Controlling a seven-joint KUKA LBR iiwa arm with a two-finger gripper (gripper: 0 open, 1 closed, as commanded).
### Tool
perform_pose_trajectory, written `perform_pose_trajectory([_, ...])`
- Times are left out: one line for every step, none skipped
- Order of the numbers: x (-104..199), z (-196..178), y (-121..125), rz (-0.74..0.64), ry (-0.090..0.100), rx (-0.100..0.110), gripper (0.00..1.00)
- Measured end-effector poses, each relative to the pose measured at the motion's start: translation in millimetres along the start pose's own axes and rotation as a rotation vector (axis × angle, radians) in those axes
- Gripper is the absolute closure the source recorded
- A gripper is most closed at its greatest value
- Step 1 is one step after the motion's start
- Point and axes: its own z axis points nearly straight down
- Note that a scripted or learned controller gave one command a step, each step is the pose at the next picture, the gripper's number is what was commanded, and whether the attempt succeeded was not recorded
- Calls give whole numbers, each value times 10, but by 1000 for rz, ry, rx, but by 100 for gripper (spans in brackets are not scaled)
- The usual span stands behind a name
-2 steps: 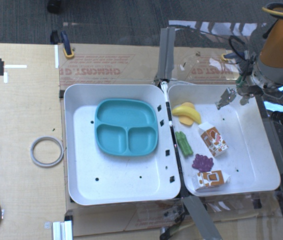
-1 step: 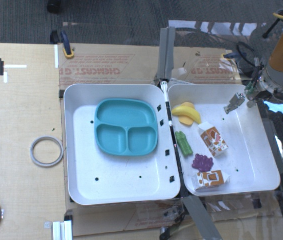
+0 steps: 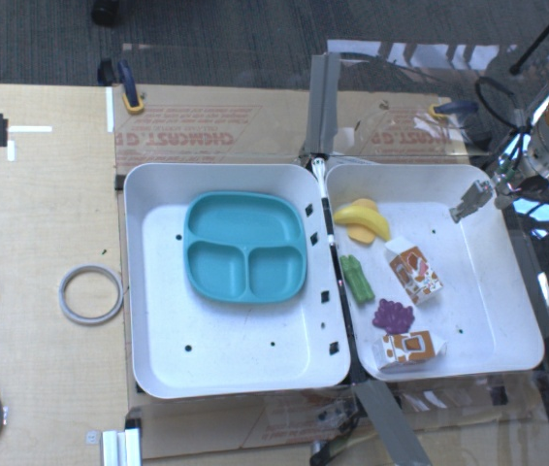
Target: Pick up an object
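Gripper: the gripper (image 3: 470, 202) hangs over the right bin's (image 3: 493, 289) far right corner, near the rim; its grey tip is too small and blurred to tell how far it is open, and nothing can be seen in it.
Arm: the arm (image 3: 546, 144) enters from the right, trailing cables just above the bin's right wall.
Targets: every candidate lies in the right bin, along its left side. The banana (image 3: 364, 218) sits near the far left corner; the green piece (image 3: 357, 280) lies just beside the left wall; the grapes (image 3: 394, 315) sit between two cartons, one tilted (image 3: 415, 272) mid-bin, one (image 3: 407, 348) at the near left corner.
Left bin: the left bin (image 3: 148, 289) holds a teal plate (image 3: 246, 247) (divided into three wells), towards its far edge.
Stage: judged as approach; no object chosen yet, all well apart from the gripper.
Risk 1: the green piece hugs the wall, so a finger may strike the rim rather than straddle it.
Risk 2: grapes and cartons are crowded; closing on one could nudge or pinch a neighbour.
Risk 3: the tilted carton offers slanted faces and may slip out on the lift.
Risk 4: the banana's curve could roll it aside under an off-centre descent.
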Motion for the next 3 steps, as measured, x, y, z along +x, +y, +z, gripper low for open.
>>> perform_pose_trajectory([-46, 293, 187, 274, 1, 2, 0])
perform_pose_trajectory([599, 983, -15, 238, 1, 2, 0])
perform_pose_trajectory([1005, 982, -269, 200, 2, 3, 0])
